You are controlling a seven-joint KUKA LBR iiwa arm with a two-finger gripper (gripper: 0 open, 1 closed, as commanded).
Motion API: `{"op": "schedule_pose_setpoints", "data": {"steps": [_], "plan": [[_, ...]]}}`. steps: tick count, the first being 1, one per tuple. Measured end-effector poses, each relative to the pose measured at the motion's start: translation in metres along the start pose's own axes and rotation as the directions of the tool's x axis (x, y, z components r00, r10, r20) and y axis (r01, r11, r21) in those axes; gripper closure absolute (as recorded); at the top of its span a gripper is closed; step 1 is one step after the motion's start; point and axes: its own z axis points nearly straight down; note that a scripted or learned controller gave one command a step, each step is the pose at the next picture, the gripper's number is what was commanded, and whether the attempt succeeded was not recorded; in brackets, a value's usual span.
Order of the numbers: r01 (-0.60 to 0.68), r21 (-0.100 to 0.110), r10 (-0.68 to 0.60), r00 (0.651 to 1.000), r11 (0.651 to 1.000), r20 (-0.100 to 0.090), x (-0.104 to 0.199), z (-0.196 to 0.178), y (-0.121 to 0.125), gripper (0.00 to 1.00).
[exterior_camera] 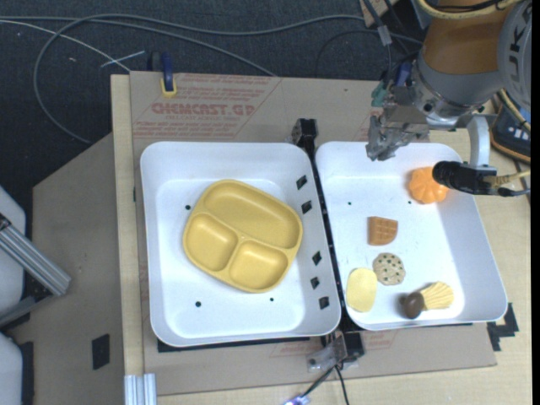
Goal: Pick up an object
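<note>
- Left bin [160, 226]: held a yellow divided plate [242, 234], lying flat, near the middle. Nothing else in it.
- Row of black clips [309, 226] ran along the seam where the two bins met.
- Right bin [477, 251]: five small food items, all resting on the floor of the bin. Pale yellow piece [362, 289] at the near left; speckled cookie [389, 268] touching or just beside it; tan wedge [382, 229] above the cookie; shell-shaped piece with a brown end [428, 298] near the front right; orange fruit [427, 186] toward the far right.
- Tool [386, 146] hung over the far left corner of the right bin, well apart from every item. Whether open or closed, could not tell; tips small and dark against the rim.
- Task judged as not begun in effect: nothing lifted, no item between the tips. Choosing, descent, closing and lift all remained.
- Arm cut off by the frame's top right. A black part on the arm overlapped the fruit's right edge.
</note>
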Motion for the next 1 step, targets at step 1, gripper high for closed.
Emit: {"op": "schedule_pose_setpoints", "data": {"steps": [1], "plan": [[0.0, 0.0, 0.0, 1.0, 1.0, 0.0, 0.0504, 0.0083, -0.0105, 1.0]]}}
